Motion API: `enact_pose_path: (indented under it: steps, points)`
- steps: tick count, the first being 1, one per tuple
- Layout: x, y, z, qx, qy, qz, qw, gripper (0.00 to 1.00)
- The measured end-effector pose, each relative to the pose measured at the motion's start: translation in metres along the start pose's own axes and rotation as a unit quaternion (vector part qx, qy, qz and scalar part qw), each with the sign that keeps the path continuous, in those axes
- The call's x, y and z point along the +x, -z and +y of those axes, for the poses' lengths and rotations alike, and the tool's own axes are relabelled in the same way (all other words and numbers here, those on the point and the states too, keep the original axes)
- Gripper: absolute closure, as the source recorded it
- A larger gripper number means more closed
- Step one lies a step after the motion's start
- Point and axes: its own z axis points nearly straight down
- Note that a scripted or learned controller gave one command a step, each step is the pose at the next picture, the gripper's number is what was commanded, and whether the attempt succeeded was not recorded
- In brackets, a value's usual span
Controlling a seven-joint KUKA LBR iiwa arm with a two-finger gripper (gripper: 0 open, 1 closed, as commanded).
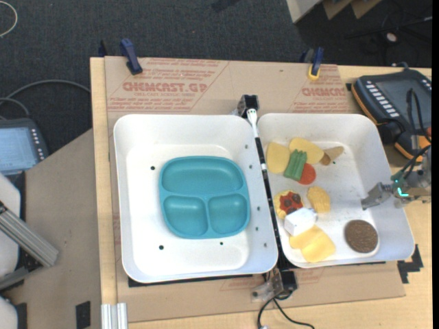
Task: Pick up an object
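Dark carpet surrounds a cardboard-topped bench (206, 81) carrying two white bins side by side. Sitting in the left bin (130, 184) is a teal divided plate (204, 196). Toy food crowds the right bin (370, 142): a green piece (296, 163) lying against a red one (308, 175), yellow pieces, a white block (299, 220), and a brown round cookie (361, 235) near the front right corner. At that bin's right wall, above the cookie, hangs the gripper (376, 196), touching nothing; whether it is open or closed cannot be told. A black handset (387, 94) lies beyond the bin
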Motion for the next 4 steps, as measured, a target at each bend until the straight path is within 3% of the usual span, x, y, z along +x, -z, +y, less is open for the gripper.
enact_pose_path:
  steps: [1, 2, 3, 4]
  points:
    - [0.000, 0.096, 0.001, -0.003, 0.001, -0.002, 1.0000, 0.00]
    - [0.041, 0.100, 0.000, 0.001, 0.002, 0.001, 1.0000, 0.00]
    - [0.049, 0.007, -0.001, 0.003, 0.000, 0.002, 1.0000, 0.00]
    - [0.078, 0.084, 0.001, -0.003, 0.002, 0.000, 1.0000, 0.00]
